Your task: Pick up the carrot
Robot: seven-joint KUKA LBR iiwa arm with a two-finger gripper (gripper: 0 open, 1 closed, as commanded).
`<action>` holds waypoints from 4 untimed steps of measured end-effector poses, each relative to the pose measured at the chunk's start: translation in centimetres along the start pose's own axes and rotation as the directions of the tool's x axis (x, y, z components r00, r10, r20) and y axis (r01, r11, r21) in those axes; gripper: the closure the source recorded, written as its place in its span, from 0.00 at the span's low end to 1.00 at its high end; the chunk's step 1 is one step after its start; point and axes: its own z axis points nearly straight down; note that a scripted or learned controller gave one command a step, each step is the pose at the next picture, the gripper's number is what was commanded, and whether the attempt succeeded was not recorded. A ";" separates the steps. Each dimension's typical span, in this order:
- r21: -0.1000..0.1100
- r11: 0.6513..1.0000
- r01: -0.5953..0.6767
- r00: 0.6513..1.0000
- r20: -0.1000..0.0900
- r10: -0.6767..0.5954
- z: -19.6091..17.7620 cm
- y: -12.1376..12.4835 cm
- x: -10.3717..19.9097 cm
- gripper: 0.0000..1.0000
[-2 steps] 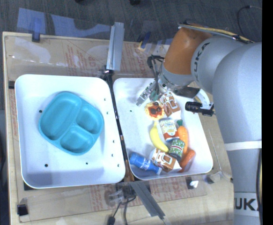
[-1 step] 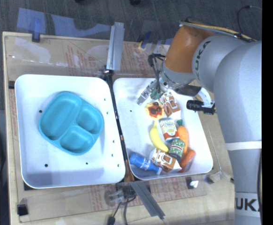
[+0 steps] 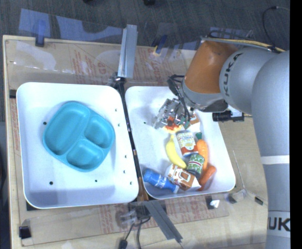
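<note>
The carrot (image 3: 202, 149) is an orange piece lying near the right wall of the right bin (image 3: 140, 139), beside a small green-labelled can (image 3: 195, 163). A redder orange piece (image 3: 208, 174) shows just below that can; I cannot tell whether it belongs to the same carrot. My gripper (image 3: 169, 114) hangs low over the upper middle of this bin, up and to the left of the carrot and apart from it. A small orange and white item (image 3: 191, 121) lies right by the gripper.
A yellow banana (image 3: 174, 153), a labelled bottle (image 3: 185, 139), a juice carton (image 3: 182, 178) and a blue bottle (image 3: 155, 179) crowd the right bin's lower half. The left bin (image 3: 31, 185) holds a blue divided tray (image 3: 79, 135).
</note>
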 end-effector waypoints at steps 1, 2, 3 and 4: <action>0.002 0.972 -0.235 0.972 -0.003 0.235 0.1 4.3 2.3 1.00; 0.002 0.981 0.191 0.981 0.004 -0.191 -0.1 7.4 2.4 1.00; 0.014 0.833 0.554 0.832 0.016 -0.554 -0.4 7.7 2.2 1.00; 0.018 0.626 0.779 0.626 0.010 -0.779 -0.6 8.0 1.3 1.00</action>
